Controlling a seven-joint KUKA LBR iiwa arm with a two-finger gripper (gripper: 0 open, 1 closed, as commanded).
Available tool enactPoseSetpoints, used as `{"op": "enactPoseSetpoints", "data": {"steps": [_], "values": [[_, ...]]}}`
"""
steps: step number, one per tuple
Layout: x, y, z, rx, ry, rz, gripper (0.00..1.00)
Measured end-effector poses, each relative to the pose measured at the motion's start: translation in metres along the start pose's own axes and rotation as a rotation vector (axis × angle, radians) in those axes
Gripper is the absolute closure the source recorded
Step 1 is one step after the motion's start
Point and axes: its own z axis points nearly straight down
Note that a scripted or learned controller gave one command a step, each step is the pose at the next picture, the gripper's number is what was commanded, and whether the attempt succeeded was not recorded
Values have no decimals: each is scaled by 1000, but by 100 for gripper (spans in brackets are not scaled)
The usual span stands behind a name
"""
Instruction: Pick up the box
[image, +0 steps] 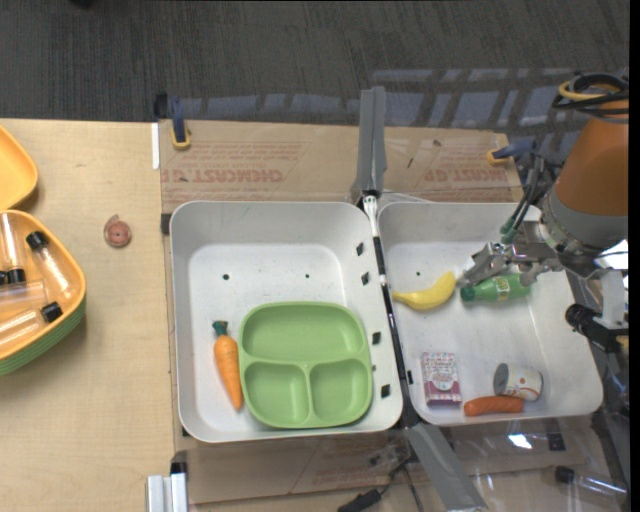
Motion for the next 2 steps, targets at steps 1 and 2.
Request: {"op": "enactPoseSetpoints", "data": {"steps": [1, 2], "values": [[28, -24, 98, 1, 0, 147, 0], [22, -80, 100, 0, 1, -137, 0]]}}
